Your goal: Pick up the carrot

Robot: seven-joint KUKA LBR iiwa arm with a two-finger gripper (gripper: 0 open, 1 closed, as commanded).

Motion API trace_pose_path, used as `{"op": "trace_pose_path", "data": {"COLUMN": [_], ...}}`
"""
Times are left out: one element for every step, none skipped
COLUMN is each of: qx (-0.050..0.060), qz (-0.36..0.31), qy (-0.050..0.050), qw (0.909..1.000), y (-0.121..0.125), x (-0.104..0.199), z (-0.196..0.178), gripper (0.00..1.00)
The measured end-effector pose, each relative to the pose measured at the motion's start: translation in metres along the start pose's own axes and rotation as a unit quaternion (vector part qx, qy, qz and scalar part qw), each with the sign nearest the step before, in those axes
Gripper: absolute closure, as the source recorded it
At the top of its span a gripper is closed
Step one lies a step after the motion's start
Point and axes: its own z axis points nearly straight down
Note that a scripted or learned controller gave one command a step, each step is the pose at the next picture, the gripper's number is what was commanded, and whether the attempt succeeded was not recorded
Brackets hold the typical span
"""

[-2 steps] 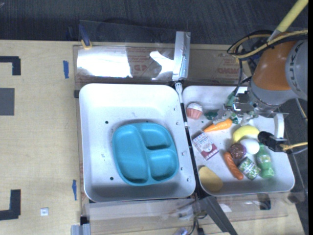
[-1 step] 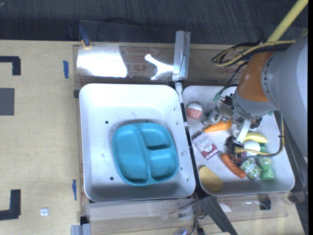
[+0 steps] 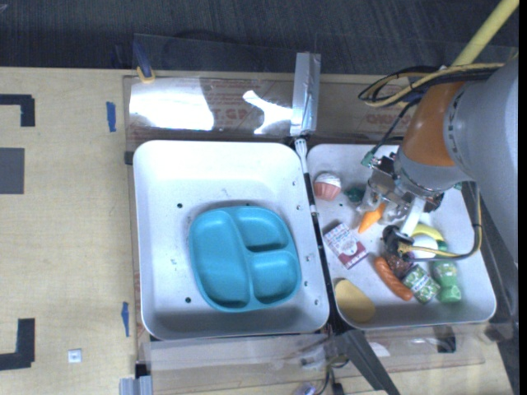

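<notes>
The carrot (image 3: 370,219) is a small orange piece lying in the right bin (image 3: 486,303), near its middle, with its tip pointing down and to the left. My gripper (image 3: 385,210) hangs directly over the carrot's upper right end and covers that end. The grey arm with its orange band (image 3: 430,130) reaches in from the upper right. Whether the carrot is gripped or only lies under the gripper is hidden by the wrist.
Around the carrot lie a pink-and-white item (image 3: 328,186), a small green piece (image 3: 354,193), a red-and-white packet (image 3: 346,243), a banana (image 3: 426,239), an orange-red stick (image 3: 393,278), green items (image 3: 449,290) and a tan disc (image 3: 356,301). The left bin (image 3: 156,171) holds a blue divided plate (image 3: 245,256).
</notes>
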Motion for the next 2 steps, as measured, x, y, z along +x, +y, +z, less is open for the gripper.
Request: {"op": "trace_pose_path", "data": {"qx": [0.0, 0.002], "qz": [0.0, -0.059], "qy": [0.0, -0.001], "qw": [1.0, 0.9983], "y": [0.0, 0.01], "x": [0.0, -0.011], "z": [0.001, 0.012], "gripper": [0.0, 0.0]}}
